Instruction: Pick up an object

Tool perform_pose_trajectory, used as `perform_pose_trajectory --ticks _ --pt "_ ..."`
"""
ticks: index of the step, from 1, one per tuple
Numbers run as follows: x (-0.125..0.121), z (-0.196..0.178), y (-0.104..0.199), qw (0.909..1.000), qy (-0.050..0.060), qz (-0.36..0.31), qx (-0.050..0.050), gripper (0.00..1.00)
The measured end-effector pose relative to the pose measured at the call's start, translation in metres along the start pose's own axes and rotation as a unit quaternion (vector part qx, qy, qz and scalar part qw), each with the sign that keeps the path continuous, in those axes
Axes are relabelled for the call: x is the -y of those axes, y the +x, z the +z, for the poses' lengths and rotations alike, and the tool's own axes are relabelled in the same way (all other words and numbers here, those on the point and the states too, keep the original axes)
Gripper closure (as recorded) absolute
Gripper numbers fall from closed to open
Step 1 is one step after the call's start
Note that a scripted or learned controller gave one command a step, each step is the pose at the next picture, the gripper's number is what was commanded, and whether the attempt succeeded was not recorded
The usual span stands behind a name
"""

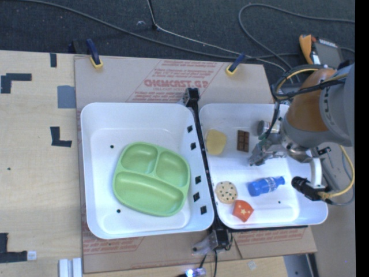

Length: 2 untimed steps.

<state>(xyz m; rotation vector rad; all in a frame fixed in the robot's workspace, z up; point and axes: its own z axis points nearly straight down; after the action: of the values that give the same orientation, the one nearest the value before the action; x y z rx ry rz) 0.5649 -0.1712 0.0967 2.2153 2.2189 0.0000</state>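
Note:
The right bin (305,212) holds several small objects. A pale yellow piece (216,141) and a brown chocolate bar (243,140) lie at its far left. A blue bottle (265,185) lies on its side near the middle. A round cookie (226,192) and a red-orange piece (243,210) sit near the front left. My gripper (259,154) hangs low over the bin floor, just right of the chocolate bar and above the blue bottle. I see nothing held in it.
The left bin (95,154) holds a green divided plate (152,178). A black divider (199,154) runs between the bins. The grey arm with its orange band (311,105) covers the right bin's far right corner. Cables trail across the dark floor behind the bench.

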Motion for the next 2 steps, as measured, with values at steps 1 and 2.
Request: perform_pose_trajectory --ticks 1,2 --pt "0.005 -0.052 0.008 1.0 0.001 0.0 -0.002 1.0" --pt "0.001 -0.116 0.009 1.0 -0.001 0.0 -0.001 1.0"
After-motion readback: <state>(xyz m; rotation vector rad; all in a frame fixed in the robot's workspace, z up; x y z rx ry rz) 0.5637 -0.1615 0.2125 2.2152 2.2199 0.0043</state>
